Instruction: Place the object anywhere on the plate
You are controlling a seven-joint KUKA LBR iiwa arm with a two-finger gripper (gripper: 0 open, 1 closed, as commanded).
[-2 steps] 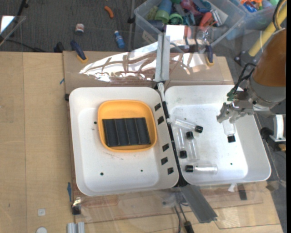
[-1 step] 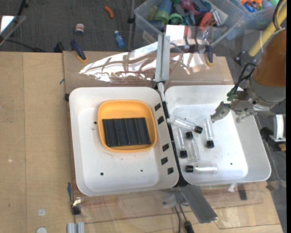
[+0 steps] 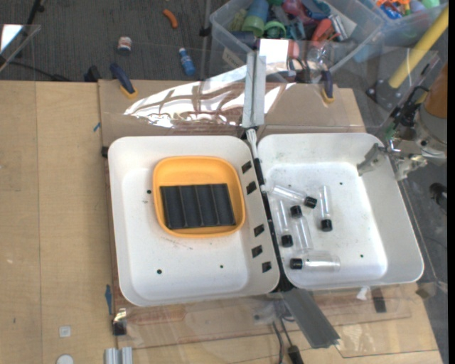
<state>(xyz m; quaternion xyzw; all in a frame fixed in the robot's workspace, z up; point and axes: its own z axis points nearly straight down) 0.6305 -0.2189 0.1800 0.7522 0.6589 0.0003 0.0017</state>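
Inspection at this moment, for your record:

1. Left bin (image 3: 135,277): an orange plate (image 3: 162,173) sits in its middle. A black ridged block (image 3: 197,205) lies flat on the plate, inside the rim and towards the near side. It shows 4 lengthwise ribs.

2. Right bin (image 3: 370,256): you have a loose cluster of clear tubes (image 3: 301,231) with black caps on the bin's left half, close to the divide between the 2 bins. 5 caps can be counted. The tubes lie at mixed angles, and several touch or cross each other. 1 tube (image 3: 315,264) lies apart at the near edge of the cluster, pointing sideways. All of these tubes rest on the bin floor, well apart from the plate.

3. Gripper (image 3: 389,151): it is at the far right corner of the right bin, over the rim and away from the tubes. Nothing can be seen held in it. You cannot tell from this angle whether it is open or closed, since the metal parts blur into the clutter behind.

4. Surroundings: a row of small black tabs (image 3: 256,213) runs along the divide. A clear tub of coloured items (image 3: 298,21) stands beyond the bins.
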